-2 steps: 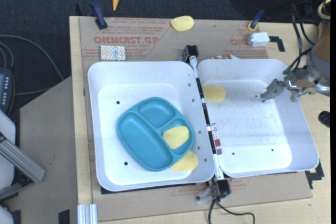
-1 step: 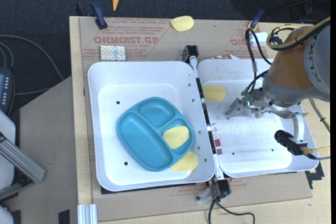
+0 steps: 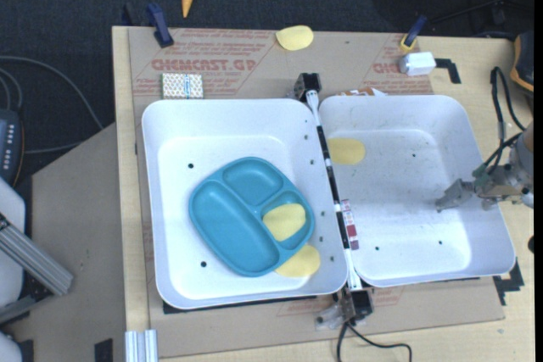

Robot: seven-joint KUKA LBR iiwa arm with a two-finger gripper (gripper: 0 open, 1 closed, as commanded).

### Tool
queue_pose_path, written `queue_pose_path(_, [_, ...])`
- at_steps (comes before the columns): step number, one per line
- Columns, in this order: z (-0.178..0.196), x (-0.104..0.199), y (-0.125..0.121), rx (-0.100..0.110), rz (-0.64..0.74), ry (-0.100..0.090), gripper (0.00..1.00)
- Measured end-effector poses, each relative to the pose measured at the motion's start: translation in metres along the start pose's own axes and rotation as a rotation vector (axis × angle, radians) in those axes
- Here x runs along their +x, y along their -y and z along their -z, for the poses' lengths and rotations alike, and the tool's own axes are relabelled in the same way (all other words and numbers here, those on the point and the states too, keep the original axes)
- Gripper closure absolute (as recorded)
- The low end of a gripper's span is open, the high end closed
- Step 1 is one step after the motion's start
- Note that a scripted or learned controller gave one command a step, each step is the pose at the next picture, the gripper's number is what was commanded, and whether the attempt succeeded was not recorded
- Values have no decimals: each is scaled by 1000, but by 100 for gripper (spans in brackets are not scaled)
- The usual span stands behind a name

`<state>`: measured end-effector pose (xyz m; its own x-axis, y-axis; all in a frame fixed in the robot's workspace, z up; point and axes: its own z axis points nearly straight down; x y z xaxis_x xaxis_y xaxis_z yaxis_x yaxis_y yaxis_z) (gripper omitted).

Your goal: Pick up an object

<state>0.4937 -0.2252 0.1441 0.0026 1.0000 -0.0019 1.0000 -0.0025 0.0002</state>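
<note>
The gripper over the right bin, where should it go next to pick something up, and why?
Probably a short move toward the bin's left wall. The gripper hangs over bare floor at the right bin's right side, with nothing between its fingers. The only object in that bin is the yellow piece near its left wall; the other yellow pieces lie farther off, at the blue tray.

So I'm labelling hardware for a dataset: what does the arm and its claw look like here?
At the right bin's right edge, the claw looks like a small grey metal piece with a pointed tip. Behind it sits a darker wrist block with a hint of green. Thin dark cables loop above it, beside an orange patch at the frame's edge.
</note>
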Motion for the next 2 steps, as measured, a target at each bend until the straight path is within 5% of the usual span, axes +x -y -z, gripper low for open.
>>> queue_pose_path(1, [11, 98, -17, 1, 4, -3, 0])
queue_pose_path(2, [41, 153, -58, -1, 4, -2, 0])
